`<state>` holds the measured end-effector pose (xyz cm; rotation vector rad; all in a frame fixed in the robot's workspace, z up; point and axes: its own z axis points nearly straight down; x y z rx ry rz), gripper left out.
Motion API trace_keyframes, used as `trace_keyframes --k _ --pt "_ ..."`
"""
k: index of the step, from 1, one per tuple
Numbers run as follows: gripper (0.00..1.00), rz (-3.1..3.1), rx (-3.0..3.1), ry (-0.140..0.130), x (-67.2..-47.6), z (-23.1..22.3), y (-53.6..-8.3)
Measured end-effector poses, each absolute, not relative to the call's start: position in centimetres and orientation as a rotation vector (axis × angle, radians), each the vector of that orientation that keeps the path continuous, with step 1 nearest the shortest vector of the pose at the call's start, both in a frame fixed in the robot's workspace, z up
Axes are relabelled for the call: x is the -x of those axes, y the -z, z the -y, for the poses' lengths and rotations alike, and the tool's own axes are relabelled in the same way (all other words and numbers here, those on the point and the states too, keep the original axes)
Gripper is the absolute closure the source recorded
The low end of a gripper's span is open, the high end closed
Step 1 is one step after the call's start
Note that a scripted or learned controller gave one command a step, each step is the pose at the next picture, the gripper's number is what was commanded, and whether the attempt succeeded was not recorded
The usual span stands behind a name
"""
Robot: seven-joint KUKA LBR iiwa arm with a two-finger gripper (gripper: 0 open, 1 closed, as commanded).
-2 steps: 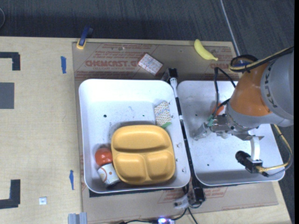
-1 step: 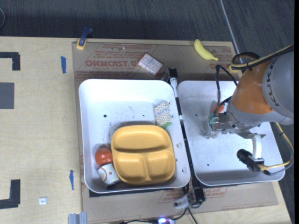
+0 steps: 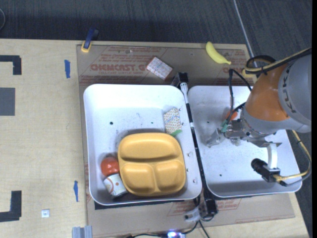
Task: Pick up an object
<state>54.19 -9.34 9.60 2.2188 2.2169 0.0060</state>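
Reaching low into the right bin (image 3: 277, 185), the gripper (image 3: 214, 139) held nothing, and I could not tell how its jaws stood. It looked like hunting time. Next it would need to go to the left bin (image 3: 99, 133), where a yellow tray (image 3: 151, 162), an orange-and-white toy (image 3: 112, 175) and a small packet (image 3: 172, 119) lay.

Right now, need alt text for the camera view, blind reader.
A grey robot arm with an orange band reaches from the right, its two-finger gripper low over the right shallow white bin. The left shallow white bin holds a yellow divided plastic tray, a red-and-white rounded object and a small patterned packet.
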Motion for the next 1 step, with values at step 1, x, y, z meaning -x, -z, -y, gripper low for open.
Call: trace_keyframes --k 1 --pt "0.00 -2.217 -2.218 -0.005 -49.89 9.72 -8.63"
